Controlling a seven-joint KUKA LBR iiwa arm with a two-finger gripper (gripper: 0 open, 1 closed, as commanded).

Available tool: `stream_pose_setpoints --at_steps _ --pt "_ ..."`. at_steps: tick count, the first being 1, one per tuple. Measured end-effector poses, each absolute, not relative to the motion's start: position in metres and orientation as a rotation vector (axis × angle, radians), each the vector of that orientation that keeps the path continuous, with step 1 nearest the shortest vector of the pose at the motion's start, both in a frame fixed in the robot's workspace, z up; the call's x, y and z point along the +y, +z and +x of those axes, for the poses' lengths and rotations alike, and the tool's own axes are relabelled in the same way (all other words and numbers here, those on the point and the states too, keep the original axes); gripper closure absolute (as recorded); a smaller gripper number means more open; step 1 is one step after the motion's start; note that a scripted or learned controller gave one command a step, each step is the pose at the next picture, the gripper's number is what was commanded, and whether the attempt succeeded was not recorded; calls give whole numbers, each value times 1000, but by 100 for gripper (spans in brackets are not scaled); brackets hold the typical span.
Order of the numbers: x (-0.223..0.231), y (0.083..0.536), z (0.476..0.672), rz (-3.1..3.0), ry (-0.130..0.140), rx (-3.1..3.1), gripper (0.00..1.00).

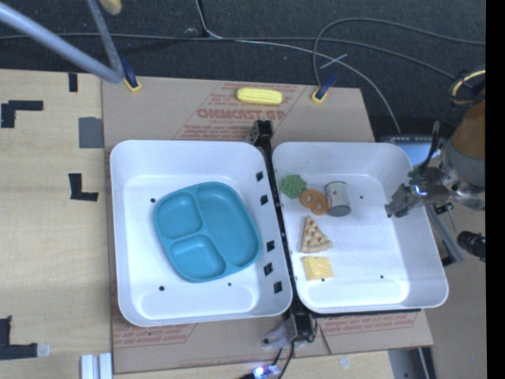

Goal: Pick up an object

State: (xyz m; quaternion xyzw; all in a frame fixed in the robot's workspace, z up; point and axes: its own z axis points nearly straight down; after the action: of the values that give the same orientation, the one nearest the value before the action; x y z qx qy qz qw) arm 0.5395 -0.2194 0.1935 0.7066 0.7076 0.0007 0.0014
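The right bin (pixel 394 251) holds several small items near its left side: a green broccoli piece (pixel 293 185), a brown pretzel-like ring (pixel 313 201), a grey can (pixel 338 198) lying on its side, a pizza slice (pixel 314 234) and a yellow cheese block (pixel 318 268). My gripper (pixel 402 202) hangs at the bin's right wall, well to the right of the can, with nothing visible between its fingers. The arm's orange band and grey wrist (pixel 465 160) sit at the view's right edge.
The left bin (pixel 134 290) holds a blue three-compartment plate (pixel 207 229). A yellow banana-like object (pixel 259 96) lies on the cardboard behind the bins. Black cables run across the dark floor at the back, and clamps hold the cardboard corners.
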Motion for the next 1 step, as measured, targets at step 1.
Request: stream_pose_setpoints --at_steps 1 --pt "-219 232 541 2217 3 2221 100"
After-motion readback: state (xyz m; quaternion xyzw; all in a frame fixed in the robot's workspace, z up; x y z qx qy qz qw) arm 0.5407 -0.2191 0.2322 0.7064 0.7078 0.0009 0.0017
